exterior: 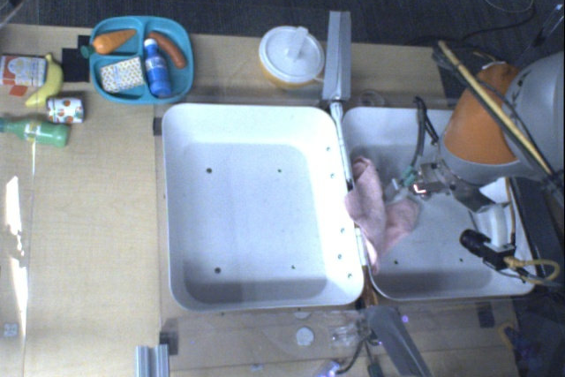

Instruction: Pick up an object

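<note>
Overhead, end effector (413, 185) beside pink cloth (378, 209); no writing legible.

Soft pink cloth (378, 212), smooth white plastic bins (256, 207), pale wood bench (79, 234)

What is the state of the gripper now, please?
Gripper: low in the right bin, next to the pink cloth; open or shut cannot be told.
</note>
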